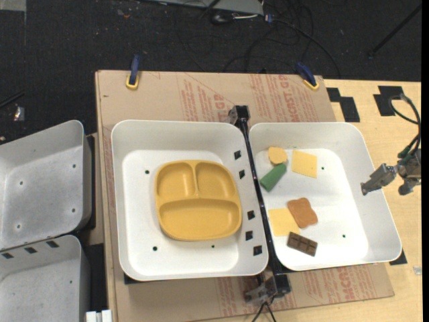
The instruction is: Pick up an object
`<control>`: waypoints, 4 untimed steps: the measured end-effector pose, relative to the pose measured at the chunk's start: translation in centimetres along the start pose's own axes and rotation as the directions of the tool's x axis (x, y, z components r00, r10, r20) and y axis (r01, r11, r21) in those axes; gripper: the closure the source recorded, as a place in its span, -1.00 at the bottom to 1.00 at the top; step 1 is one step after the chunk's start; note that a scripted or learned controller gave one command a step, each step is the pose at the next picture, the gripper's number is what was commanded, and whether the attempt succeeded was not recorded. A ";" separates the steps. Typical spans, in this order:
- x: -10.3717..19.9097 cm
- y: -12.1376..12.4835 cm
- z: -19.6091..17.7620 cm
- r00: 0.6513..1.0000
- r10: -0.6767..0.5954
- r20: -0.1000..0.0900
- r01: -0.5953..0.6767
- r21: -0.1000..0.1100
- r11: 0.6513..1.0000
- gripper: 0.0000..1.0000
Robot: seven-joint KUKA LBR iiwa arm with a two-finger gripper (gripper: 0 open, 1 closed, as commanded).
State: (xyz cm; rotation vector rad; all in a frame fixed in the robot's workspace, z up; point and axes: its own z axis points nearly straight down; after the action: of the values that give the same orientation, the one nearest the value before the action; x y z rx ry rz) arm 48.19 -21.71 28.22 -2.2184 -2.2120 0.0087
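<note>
The approach step is judged barely begun: the gripper point(381, 178), finger state untellable, is poised beside the right bin point(375, 200), and a descent onto one piece is called for.

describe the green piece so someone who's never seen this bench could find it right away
Look at the right-hand white bin, the one holding small food-like pieces rather than the yellow divided tray. Near its upper left, beside the divider between the bins, lies the green piece, tilted, just below a small orange piece. It is the one green thing there.
</note>
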 end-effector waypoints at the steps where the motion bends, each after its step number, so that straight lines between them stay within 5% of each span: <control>1: 0.1 0.2 -0.5 1.000 -0.004 0.003 0.004 -0.010 1.000 -1.00; 4: 1.0 2.9 15.4 1.000 -0.003 0.001 0.003 -0.007 1.000 -1.00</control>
State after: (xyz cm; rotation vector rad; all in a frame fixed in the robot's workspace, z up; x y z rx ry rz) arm 50.93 -20.70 12.83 -2.2194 -2.2195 0.0017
